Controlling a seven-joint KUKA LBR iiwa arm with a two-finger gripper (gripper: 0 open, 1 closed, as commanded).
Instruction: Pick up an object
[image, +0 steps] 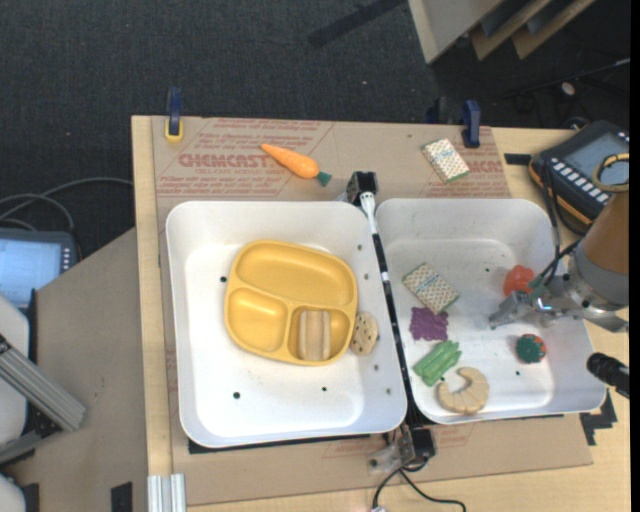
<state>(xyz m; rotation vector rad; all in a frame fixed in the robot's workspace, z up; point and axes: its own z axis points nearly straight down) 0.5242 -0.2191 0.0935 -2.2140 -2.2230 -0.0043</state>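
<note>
The arm enters from the right edge of the camera view and extends over the right bin (480, 212). The hand (508, 308) sits low over the right half of that bin, with dark fingers pointing left. Whether it is open or closed cannot be determined, and no object can be seen gripped in it.

Objects in the right bin, relative to the hand:
- A red-orange object (518, 279) lies just above the hand in the view, touching or nearly touching it; contact cannot be confirmed.
- A green and red round object (530, 347) lies just below and to the right of the hand, apart from it.
- A purple object (428, 324) lies to the left of the hand, near the bin centre.
- A patterned flat square (431, 287) lies above the purple object.
- A green object (437, 361) lies below the purple object.
- A tan curved pastry (464, 390) lies at the near wall, just beside the green object.

The left bin (200, 350) holds a yellow divided plate (270, 285). A pale item (314, 335) rests in its lower right compartment. A speckled cookie (365, 333) leans against the plate's right rim.

On the table (240, 160), behind the bins, lie a toy carrot (292, 161) and a second patterned square (446, 159).
</note>
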